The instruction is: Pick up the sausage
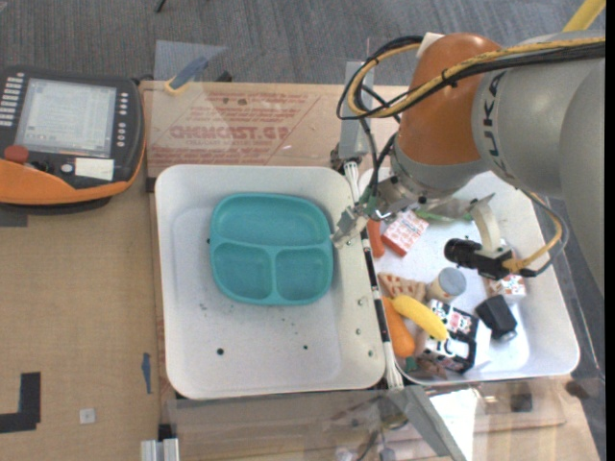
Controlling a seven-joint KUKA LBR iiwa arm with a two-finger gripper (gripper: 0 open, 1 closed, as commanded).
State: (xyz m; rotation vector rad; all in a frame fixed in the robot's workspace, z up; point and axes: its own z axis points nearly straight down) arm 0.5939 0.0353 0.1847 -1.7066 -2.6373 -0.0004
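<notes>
Pincer [357, 221] hangs at bins' shared rim [366, 257], beside teal tray [273, 249].

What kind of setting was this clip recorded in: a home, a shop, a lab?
Most likely a robotics lab or test cell. A robot arm works over two white bins on a bench, an orange control pendant lies alongside, and the floor is grey carpet.

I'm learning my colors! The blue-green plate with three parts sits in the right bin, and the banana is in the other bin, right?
Not quite. The camera view shows the blue-green plate with three parts in the left bin, not the right one. The banana lies in the other bin, the right bin, among the toys.
</notes>
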